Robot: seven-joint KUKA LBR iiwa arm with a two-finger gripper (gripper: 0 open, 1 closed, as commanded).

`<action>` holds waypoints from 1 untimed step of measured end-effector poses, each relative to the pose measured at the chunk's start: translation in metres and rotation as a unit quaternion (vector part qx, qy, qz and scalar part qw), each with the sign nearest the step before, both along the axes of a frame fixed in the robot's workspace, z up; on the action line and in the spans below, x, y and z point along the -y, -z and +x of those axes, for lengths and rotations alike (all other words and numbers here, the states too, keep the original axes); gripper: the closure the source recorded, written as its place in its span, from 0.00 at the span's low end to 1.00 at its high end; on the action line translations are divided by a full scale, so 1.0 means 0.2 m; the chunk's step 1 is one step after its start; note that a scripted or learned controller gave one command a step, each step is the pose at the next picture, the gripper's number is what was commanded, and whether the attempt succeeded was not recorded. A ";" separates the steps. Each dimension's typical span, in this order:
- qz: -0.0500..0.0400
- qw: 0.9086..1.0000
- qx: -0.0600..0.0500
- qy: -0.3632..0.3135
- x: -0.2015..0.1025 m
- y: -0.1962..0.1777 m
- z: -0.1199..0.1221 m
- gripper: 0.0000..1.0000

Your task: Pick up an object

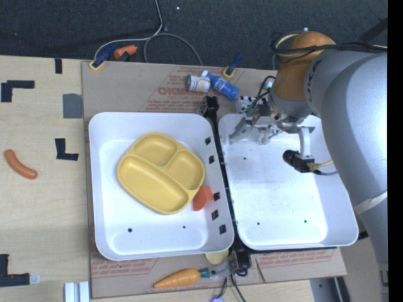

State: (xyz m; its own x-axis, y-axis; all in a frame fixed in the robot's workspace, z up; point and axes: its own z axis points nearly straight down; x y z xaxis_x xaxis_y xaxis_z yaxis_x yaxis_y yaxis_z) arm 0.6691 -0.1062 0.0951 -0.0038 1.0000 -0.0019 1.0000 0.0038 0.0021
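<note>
Your grey arm (362,124) is looming nearest the lens, its gripper (252,131) hanging over the far corner of the right bin (283,231), well apart from anything to pick. Whether it is open or shut, you cannot tell. You are risking a close on bare glossy plastic. Lying in the left bin (104,187) are a smooth yellow divided plate (160,172) and a small orange piece (202,198) touching its rim; that broad shallow plate is looking awkward to pinch.
</note>
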 end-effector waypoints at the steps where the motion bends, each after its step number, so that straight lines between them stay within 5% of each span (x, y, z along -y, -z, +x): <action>1: 0.001 1.000 -0.001 0.002 0.15 0.05 0.00 0.00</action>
State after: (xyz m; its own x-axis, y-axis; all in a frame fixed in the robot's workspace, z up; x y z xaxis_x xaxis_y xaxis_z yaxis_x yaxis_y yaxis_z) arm 0.6688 -0.1361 0.0852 -0.0006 1.0000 -0.0008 1.0000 0.0006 0.0010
